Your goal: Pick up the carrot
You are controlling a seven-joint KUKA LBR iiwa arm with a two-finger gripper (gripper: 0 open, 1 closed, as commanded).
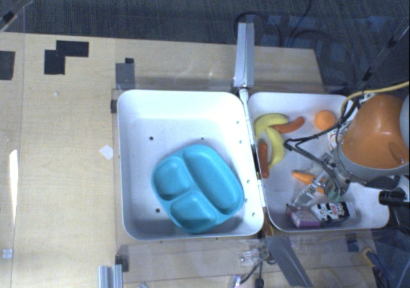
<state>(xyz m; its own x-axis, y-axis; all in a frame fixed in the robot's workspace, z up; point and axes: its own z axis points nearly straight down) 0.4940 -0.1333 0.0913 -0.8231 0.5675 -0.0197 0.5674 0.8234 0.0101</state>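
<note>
The carrot is a short orange piece lying in the middle of the right bin. My gripper hangs low over the bin, just below and to the right of the carrot, close to its right end. The orange-banded wrist sits above it at the right edge and hides part of the bin. I see nothing held in the gripper.
The right bin also holds a yellow banana, a reddish sausage, an orange-red pepper, an orange ball, a purple box and a dark packet. A blue divided plate lies in the left bin.
</note>
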